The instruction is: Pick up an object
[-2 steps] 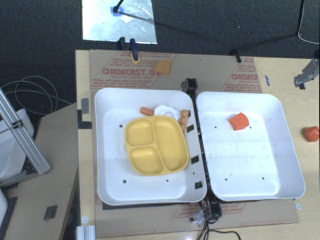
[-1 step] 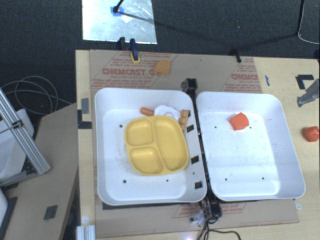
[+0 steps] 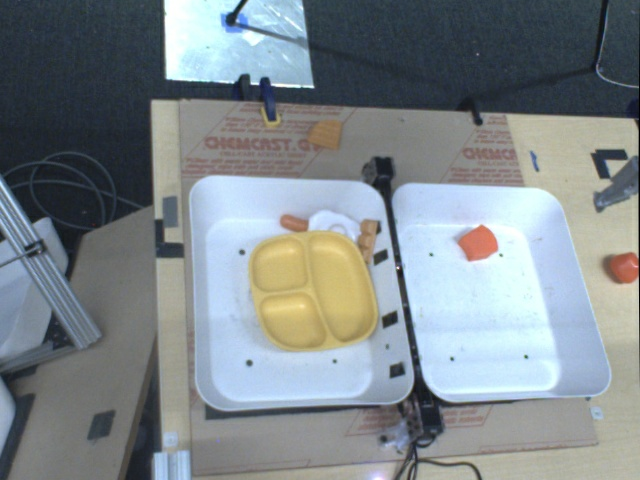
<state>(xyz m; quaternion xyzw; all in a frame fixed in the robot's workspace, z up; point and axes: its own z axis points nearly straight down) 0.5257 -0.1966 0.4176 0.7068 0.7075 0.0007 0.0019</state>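
The task looks to be at its very start, with nothing lifted yet: a grey piece at the view's right edge point(image 3: 618, 186) may be part of the arm, well right of the right-hand bin point(image 3: 575, 268), and whether the gripper is apart or together cannot be told. An orange block point(image 3: 479, 242) lies in that bin's upper left part, alone and the easiest pick. The next move would call for reaching left over the bin's rim and descending onto the block.

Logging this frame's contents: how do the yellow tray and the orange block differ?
The tray lies in the left bin; the block sits in the right bin. The tray is far larger, flat, with three compartments; the block is small and chunky. The tray has small items at its far edge; the block sits alone.
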